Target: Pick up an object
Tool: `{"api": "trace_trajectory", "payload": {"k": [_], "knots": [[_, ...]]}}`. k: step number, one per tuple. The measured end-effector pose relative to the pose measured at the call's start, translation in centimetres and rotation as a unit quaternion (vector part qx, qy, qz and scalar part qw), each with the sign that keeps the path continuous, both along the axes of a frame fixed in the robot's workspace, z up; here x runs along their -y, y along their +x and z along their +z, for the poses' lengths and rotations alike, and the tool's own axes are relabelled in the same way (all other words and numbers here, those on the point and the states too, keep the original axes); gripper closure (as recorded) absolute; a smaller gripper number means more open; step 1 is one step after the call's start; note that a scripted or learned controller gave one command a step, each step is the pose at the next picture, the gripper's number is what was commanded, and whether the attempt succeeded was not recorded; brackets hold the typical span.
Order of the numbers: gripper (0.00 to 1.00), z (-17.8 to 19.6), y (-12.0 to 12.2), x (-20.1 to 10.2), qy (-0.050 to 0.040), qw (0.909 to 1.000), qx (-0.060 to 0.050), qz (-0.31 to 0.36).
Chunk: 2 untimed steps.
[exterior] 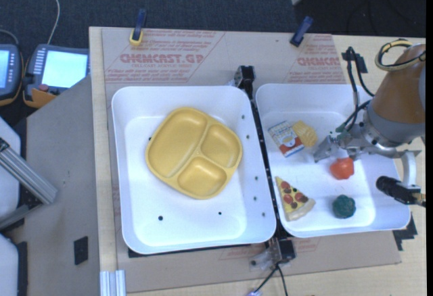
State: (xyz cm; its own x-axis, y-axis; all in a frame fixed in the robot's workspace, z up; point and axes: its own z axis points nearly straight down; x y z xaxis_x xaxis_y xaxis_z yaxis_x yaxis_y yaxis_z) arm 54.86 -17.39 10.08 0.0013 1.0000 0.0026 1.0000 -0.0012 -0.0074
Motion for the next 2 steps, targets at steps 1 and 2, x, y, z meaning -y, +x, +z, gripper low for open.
{"api": "trace_trajectory", "payload": {"k": [1,2], "knots": [[1.00,1.5,0.2,0.1,-0.0018,1.0000,0.005,0.000],[1.00,5.8,0.5,-0.1,-0.0025,1.0000,0.007,0.001]]}}
